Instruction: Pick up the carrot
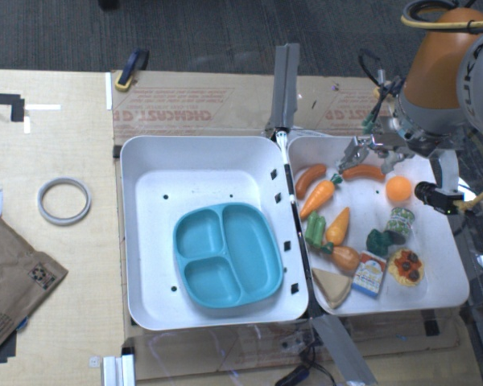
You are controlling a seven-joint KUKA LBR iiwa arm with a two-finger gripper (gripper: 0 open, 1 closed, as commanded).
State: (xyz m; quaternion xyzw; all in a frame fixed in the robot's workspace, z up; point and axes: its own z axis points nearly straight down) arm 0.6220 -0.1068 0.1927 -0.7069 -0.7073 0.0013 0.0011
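Carrot not picked yet: orange tapered toy carrot [317, 197] lies in right white bin [459, 284]; my gripper [369, 153] above, state unclear.

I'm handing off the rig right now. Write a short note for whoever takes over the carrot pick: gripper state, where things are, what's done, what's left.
Gripper: low over the far end of the right bin, above the toy food; I cannot tell how the jaws stand, and nothing shows held.
Carrot: lying in the right bin near the divider, green top pointing toward the gripper, beside a sausage.
Left bin: holds a blue divided plate.
Done: arm is over the right bin.
Left: close on the carrot and lift it.
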